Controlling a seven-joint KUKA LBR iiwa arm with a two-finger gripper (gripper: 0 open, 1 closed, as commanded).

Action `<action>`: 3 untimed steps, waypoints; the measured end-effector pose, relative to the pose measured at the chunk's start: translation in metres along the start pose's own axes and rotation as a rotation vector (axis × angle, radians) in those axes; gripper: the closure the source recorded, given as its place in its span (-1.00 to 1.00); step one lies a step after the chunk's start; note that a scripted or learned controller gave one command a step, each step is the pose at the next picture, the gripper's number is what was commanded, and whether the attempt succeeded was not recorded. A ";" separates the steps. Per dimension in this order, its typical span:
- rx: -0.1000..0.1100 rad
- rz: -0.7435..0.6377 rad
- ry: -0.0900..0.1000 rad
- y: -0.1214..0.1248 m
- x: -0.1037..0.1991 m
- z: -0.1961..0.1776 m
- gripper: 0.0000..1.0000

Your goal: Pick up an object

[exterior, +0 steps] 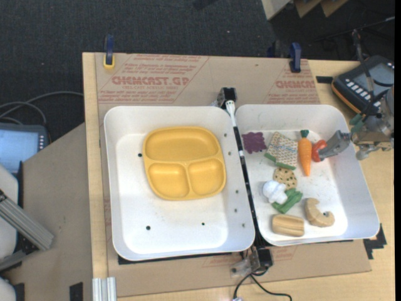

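The right bin [357, 187] holds several toy foods: a purple bunch of grapes [254, 142], a tan cracker [282, 148], an orange carrot [305, 156], a small red piece [318, 150], a cookie [285, 177], a white and green vegetable [279, 195], a bread roll [287, 224] and a curved pastry piece [318, 213]. My gripper [332, 145] reaches in low over the bin's right side. Its tip is right beside the red piece, just right of the carrot.
The left bin [125, 212] holds a yellow divided plate [185, 162]. A black and orange device [363, 86] lies on the bench at the far right. Blue clamps [109, 50] [294, 55] pin the cardboard's back edge.
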State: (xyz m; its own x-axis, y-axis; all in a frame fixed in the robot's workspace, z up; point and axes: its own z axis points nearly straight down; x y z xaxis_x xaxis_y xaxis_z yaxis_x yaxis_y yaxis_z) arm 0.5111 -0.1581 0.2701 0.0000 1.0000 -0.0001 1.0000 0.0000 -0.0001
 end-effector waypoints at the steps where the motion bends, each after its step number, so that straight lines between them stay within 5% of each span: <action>1: 0.010 0.003 0.005 -0.014 -0.002 0.180 -1.00; 2: 0.000 -0.002 0.000 -0.009 0.052 0.186 -1.00; 3: -0.003 0.002 -0.002 -0.009 0.050 0.175 1.00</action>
State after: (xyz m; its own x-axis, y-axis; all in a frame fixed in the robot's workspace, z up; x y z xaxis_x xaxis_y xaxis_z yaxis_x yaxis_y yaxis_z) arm 0.5020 -0.1084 0.0951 0.0016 1.0000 -0.0021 1.0000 -0.0016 0.0033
